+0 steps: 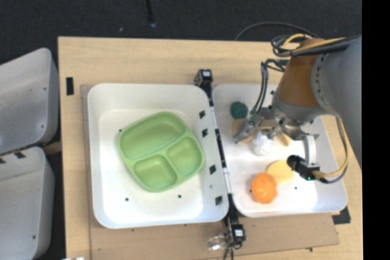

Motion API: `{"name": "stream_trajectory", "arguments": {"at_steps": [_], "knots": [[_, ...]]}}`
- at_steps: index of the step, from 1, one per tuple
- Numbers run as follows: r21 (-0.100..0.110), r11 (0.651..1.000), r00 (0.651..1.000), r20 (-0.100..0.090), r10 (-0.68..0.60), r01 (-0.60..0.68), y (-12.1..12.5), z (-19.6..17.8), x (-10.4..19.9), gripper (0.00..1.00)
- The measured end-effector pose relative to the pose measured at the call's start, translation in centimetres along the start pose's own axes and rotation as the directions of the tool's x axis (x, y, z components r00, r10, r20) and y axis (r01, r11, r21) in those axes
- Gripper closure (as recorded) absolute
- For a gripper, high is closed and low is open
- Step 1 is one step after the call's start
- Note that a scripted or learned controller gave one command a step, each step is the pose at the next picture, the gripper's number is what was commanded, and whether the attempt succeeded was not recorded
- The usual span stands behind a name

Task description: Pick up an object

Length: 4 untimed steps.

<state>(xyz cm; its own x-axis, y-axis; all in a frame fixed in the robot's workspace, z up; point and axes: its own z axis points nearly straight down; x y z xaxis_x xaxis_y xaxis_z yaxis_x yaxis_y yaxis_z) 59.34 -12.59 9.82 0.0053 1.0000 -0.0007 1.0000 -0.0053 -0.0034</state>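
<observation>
In the right bin [326, 198] lie a teal round object [238, 109], a small white object [262, 145], a yellow object [281, 170] and an orange fruit [264, 187]. My gripper [262, 131] hangs low over the middle of this bin, directly above the white object and just right of the teal one. The wrist and orange band [298, 79] cover the bin's far right part. A tan piece [239, 126] shows at the gripper's left side.
The left bin [103, 192] holds a green three-compartment plate [161, 150]. A raised divider with black clips [214, 149] runs between the bins. Cables [317, 173] loop from the wrist over the right bin's right side.
</observation>
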Motion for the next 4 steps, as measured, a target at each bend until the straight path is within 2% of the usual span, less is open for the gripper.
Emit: {"name": "stream_trajectory", "arguments": {"at_steps": [1, 2, 4], "knots": [[-0.006, 1.0, 1.0, 0.0, 0.005, -0.005, 0.2, -1.4, -0.1, 1.0], [-0.01, 1.0, 1.0, 0.001, -0.009, 0.009, -0.1, -6.6, 0.7, 1.0], [-0.009, 1.0, 1.0, 0.001, -0.009, 0.009, 0.2, -15.4, 0.3, 1.0]]}}
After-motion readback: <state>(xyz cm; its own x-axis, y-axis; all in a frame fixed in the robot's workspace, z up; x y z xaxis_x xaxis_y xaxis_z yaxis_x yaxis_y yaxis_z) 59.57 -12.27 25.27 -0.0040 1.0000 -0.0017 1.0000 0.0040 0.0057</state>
